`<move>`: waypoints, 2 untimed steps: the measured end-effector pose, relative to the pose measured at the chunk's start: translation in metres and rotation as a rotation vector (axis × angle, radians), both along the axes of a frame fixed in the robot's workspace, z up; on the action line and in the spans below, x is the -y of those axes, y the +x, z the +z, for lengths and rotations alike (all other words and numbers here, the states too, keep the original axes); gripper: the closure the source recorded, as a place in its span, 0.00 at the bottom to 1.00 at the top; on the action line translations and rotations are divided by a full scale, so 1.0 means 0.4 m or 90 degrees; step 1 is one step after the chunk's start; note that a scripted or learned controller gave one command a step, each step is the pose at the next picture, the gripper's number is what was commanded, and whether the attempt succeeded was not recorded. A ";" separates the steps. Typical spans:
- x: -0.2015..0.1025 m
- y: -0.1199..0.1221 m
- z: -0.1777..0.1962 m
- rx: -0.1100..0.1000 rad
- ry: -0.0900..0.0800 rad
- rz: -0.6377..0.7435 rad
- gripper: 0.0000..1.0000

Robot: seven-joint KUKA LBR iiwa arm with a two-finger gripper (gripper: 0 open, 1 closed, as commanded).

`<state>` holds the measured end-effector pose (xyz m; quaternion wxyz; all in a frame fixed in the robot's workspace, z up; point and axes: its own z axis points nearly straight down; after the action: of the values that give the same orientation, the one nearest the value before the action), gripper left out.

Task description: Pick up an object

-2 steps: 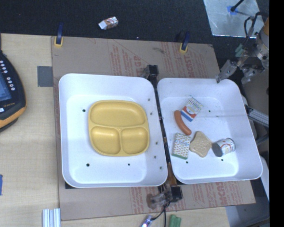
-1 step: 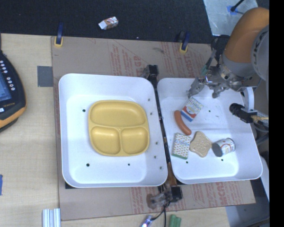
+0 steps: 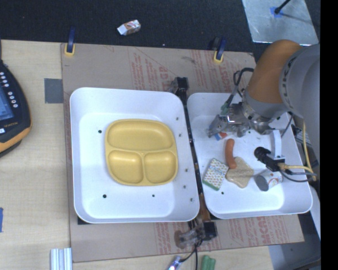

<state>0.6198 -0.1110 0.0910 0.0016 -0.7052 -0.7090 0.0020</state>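
Note:
My gripper (image 3: 225, 126) hangs low over the far part of the right bin (image 3: 245, 206), with the grey arm and its orange band behind it to the right. Just in front of the gripper an orange sausage-shaped piece (image 3: 230, 151) lies lengthwise. Nearer the front edge are a green checkered pad (image 3: 215, 174), a tan bread-like piece (image 3: 240, 174) touching the sausage's near end, and a small grey object (image 3: 262, 182). The gripper sits above the sausage's far end, and I cannot make out anything held in it.
The left bin (image 3: 87, 196) holds a yellow divided plate (image 3: 141, 152). A teach pendant (image 3: 3, 111) lies on the bench at the far left. Clamps (image 3: 217, 49) pin the cardboard's far edge. A crumpled wrapper (image 3: 129, 27) lies on the dark floor beyond.

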 end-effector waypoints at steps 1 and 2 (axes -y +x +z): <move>-0.043 -0.027 0.001 -0.001 -0.001 0.001 0.00; -0.029 0.062 0.018 0.002 0.001 -0.001 0.00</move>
<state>0.6447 -0.0992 0.0980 0.0008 -0.7055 -0.7087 0.0006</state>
